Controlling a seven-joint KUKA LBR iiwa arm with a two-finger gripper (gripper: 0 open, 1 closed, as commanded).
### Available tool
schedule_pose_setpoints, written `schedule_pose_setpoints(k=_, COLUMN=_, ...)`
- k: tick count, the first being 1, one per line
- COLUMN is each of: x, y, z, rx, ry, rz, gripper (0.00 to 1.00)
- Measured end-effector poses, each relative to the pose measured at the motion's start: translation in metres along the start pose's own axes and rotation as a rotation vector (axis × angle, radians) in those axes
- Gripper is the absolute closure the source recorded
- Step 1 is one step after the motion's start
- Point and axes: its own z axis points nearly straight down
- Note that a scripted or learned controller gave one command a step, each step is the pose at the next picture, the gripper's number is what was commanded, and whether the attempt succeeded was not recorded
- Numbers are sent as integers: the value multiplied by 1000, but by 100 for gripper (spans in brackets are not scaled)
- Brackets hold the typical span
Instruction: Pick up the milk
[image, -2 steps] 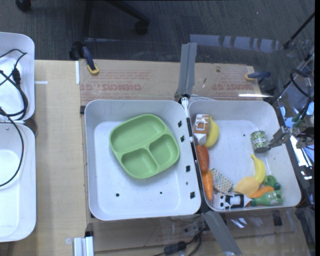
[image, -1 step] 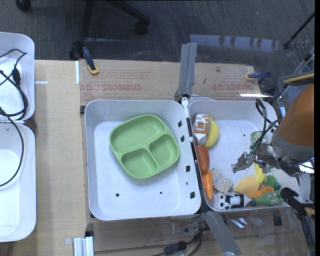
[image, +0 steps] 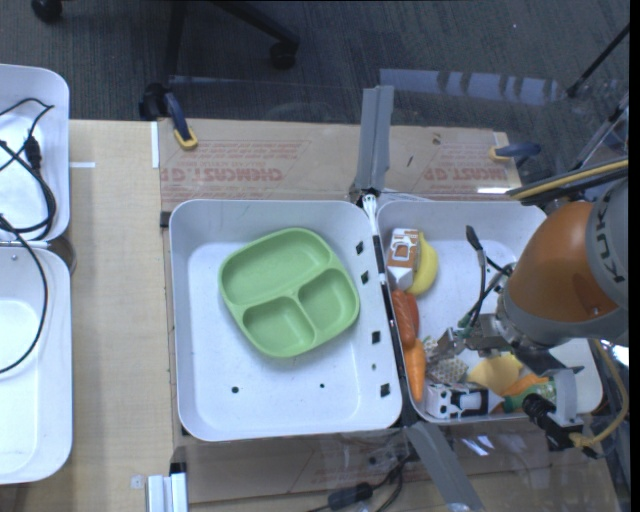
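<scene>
The milk (image: 457, 402) lies on its side at the right bin's (image: 455, 222) six o'clock wall, long axis running nine to three. The gripper (image: 470, 338) hangs just above it at twelve; its grip cannot be told. The left bin (image: 200, 300) holds a green plate (image: 288, 291). Cardboard (image: 280, 165) covers the bench; dark carpet (image: 300, 40) lies at twelve.

Milk (image: 458, 402) hemmed: carrot (image: 414, 368) left, arm (image: 560, 275) overhead; left bin (image: 200, 400) roomy around plate (image: 288, 291).

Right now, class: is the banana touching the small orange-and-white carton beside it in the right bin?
Touching. The camera view shows the banana pressed along the right side of the carton, with no white bin floor showing between them.
</scene>
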Motion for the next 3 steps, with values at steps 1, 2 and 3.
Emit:
schedule_pose_setpoints(k=1, x=-21, y=18, z=0, rx=2, ry=6, rz=1, gripper=0)
schedule_pose_setpoints(k=2, x=-20, y=19, z=-9, rx=1, ry=8, rz=3, gripper=100)
schedule_pose_setpoints(k=3, x=-20, y=19, z=-9, rx=1, ry=8, rz=3, gripper=0)
